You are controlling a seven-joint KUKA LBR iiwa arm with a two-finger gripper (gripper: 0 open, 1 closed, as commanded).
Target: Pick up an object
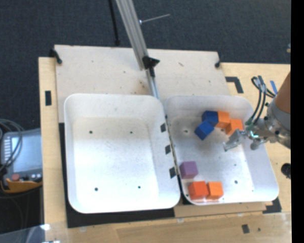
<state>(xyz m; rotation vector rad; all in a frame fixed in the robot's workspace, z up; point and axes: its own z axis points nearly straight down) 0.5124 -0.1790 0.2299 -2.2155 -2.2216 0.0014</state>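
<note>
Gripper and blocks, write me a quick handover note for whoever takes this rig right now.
Gripper: open, holding nothing, over the right bin beside the upper cluster.
Upper cluster: two blue blocks and two orange blocks, touching.
Near edge: purple block, with two more orange ones in front of it.
Done: nothing picked yet.
Left: close on one block and lift; the upper orange blocks look nearest.

Claw [242, 140] over right bin [258, 178] (blocks [215, 123] beside)

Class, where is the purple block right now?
The purple block lies in the right bin, close to its left wall, just above the two orange blocks at the bin's near edge.
</note>
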